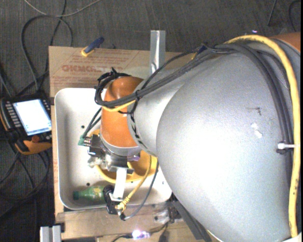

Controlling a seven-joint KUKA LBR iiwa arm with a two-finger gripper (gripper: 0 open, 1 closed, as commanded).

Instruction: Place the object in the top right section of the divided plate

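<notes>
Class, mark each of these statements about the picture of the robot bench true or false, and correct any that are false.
1. The arm covers much of the picture's right side. True.
2. A green object lies near the bottom edge of the white bin. True.
3. The green object lies on the cardboard. False: it lies inside the white bin.
4. A lit handheld screen sits left of the bin. True.
5. The band above the wrist is blue. False: the band is orange.
</notes>
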